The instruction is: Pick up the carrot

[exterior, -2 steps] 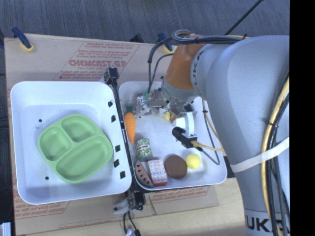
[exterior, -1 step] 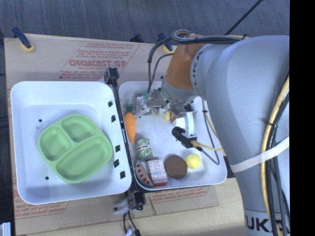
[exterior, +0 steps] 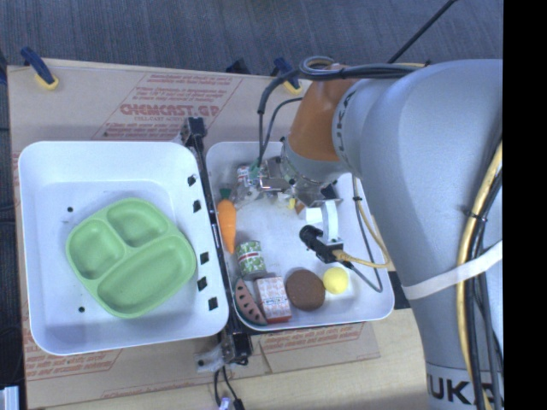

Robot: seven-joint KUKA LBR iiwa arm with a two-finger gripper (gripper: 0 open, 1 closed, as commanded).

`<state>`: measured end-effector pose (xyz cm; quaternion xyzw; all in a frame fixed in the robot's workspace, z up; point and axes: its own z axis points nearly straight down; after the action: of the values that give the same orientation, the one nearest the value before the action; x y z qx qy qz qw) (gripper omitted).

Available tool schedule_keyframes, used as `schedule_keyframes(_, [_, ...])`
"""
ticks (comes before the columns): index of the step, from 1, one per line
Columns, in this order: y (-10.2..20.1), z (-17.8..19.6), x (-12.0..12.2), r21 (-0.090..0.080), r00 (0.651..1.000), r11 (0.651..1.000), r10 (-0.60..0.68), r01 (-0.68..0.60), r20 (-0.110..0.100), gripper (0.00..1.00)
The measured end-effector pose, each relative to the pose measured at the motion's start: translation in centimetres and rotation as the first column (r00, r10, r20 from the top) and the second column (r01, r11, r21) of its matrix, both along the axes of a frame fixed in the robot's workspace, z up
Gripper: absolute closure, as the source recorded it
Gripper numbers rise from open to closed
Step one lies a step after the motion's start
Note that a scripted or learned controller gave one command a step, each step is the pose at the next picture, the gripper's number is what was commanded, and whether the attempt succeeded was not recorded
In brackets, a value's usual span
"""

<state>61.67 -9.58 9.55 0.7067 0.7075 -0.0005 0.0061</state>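
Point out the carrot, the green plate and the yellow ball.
carrot [exterior: 226, 224]: camera view, middle of its orange body.
green plate [exterior: 149, 272]: camera view, floor of its largest compartment.
yellow ball [exterior: 337, 280]: camera view, centre of the ball.

Smooth white plastic bins [exterior: 34, 229]; matt green plastic plate [exterior: 130, 256]; brown printed cardboard [exterior: 162, 101] beneath; glossy orange carrot [exterior: 226, 223]; arm [exterior: 427, 186] smooth grey, satin sheen.
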Motion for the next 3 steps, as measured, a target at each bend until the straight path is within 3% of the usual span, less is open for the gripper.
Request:
schedule_keyframes(2, [0.0,-0.1,0.0,0.000,1.000,1.000,0.002,-0.002,-0.001,0.00])
schedule_keyframes(3, [0.0,0.0,-1.3,0.000,1.000,1.000,0.002,-0.002,0.001,0.00])
